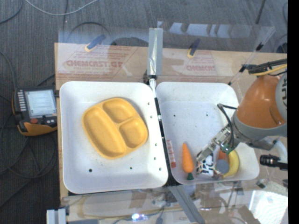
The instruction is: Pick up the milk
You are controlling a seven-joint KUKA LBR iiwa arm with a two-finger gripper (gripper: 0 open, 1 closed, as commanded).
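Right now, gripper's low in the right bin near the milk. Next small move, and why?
Probably a short descent onto the milk carton. The gripper sits just above it, near the right bin's front edge, and the carton isn't visibly between its fingers. The banana crowds one side, the carrot the other, so keep it centred.

Grey arm (pixel 261 129), rounded orange band, slim metallic end effector (pixel 212 149), black cables

One fixed camera looks down at a slant from above the bench (pixel 107 59). It takes in both bins, left (pixel 74 171) and right (pixel 201 101), with surrounding floor.
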